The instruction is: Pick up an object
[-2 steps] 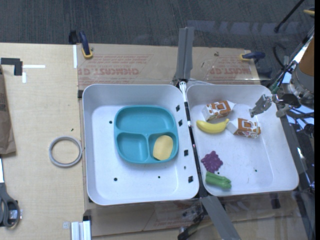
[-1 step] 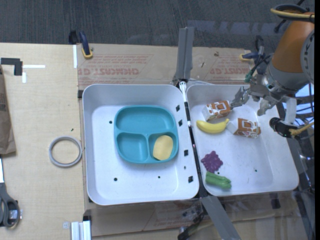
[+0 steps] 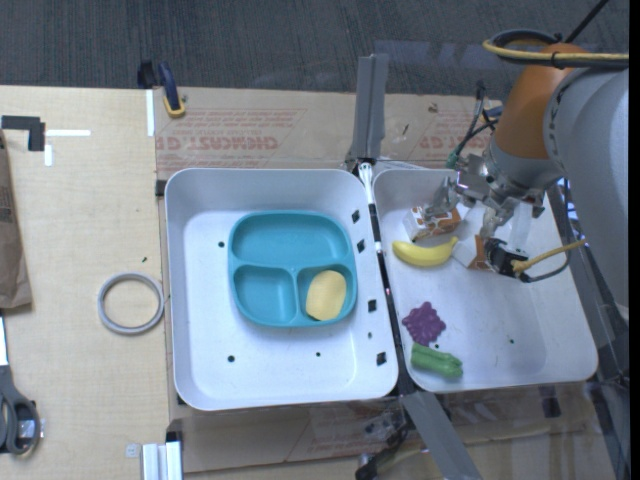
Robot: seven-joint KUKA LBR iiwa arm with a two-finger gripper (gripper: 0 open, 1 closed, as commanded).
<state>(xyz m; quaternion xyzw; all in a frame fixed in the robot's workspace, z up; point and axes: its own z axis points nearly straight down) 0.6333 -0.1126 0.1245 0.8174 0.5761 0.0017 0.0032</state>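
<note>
Two white bins side by side, the arm over the upper part of the right one

The left bin (image 3: 190, 298) at the centre of the frame holds a blue divided plate (image 3: 290, 263), and a pale yellow round piece (image 3: 326, 295) lies in the plate's lower right compartment; around the plate the bin floor is bare white. The right bin (image 3: 540, 353) holds a yellow banana (image 3: 425, 253) near its upper left, a purple bunch of grapes (image 3: 424, 320) lower down and a green vegetable (image 3: 437, 361) close to the bottom edge, all three along the left side. The right half of this bin's floor is open. The gripper (image 3: 470, 223) hangs just above and to the right of the banana, beside some small orange and white objects; if its jaws are open or closed I cannot tell
</note>
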